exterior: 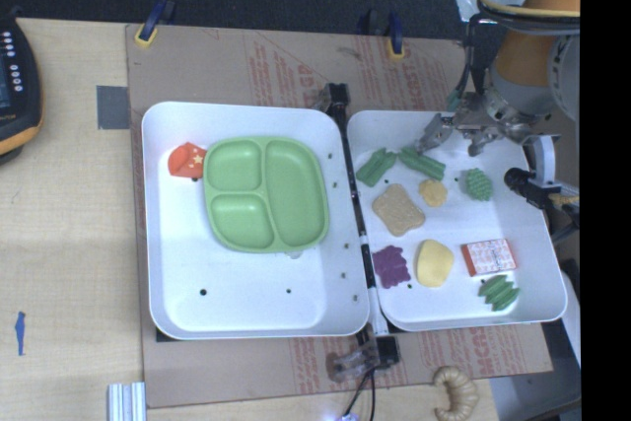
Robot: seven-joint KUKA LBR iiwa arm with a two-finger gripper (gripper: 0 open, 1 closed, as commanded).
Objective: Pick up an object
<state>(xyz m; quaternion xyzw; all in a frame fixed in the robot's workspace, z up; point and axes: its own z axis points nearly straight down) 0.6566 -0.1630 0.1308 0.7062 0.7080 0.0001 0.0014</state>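
Gripper (pixel 455 131) over the far edge of the right bin (pixel 537 311), fingers spread open, nothing between them; one fingertip (pixel 431 139) just above the long green bean-like piece (pixel 422 163), contact unclear. Grey arm with orange band (pixel 537 25) coming in from the right, wrist angled down toward that bin's far side. Inside the right bin: second green bean-like piece (pixel 376 167) beside the first, nearer the bins' shared edge; tan bread-like slab (pixel 397 209) near the bin's middle; small yellow lump (pixel 434 193) touching or just beside the slab; ridged green piece (pixel 478 183) toward the arm side; purple grape-like cluster (pixel 390 265) at the near side by the shared edge; larger yellow lump (pixel 435 262) just beside the cluster; red-and-white box (pixel 488 257) further toward the arm side; small green leafy piece (pixel 499 292) near the bin's near corner. In the left bin (pixel 177 301): green three-compartment plate (pixel 266 193), red item with a yellow star (pixel 186 160) partly tucked under the plate's edge. Black controller (pixel 17 84) on the bench, well apart from the left bin.
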